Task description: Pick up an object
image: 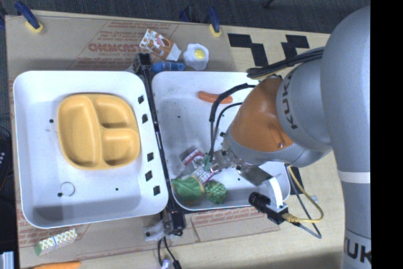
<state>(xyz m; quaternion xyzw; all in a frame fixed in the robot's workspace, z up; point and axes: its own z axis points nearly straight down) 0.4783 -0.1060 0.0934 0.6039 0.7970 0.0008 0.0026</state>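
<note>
Right now we are hovering the hand (211,165) low in the right bin (176,97), and we cannot tell its state. The green toys (200,190) are lying just nearer and left of it, by the bin's near wall.

My arm (352,104) comes in from the right side of the view, a thick grey column that bends over toward the left. Above my wrist sits the orange band (258,120), tilted down and leftward. Black cables (220,113) loop along the band's left side. Below it my gripper (211,167) points down and to the left, low in the view. From this angle I cannot tell how it is set.
</note>
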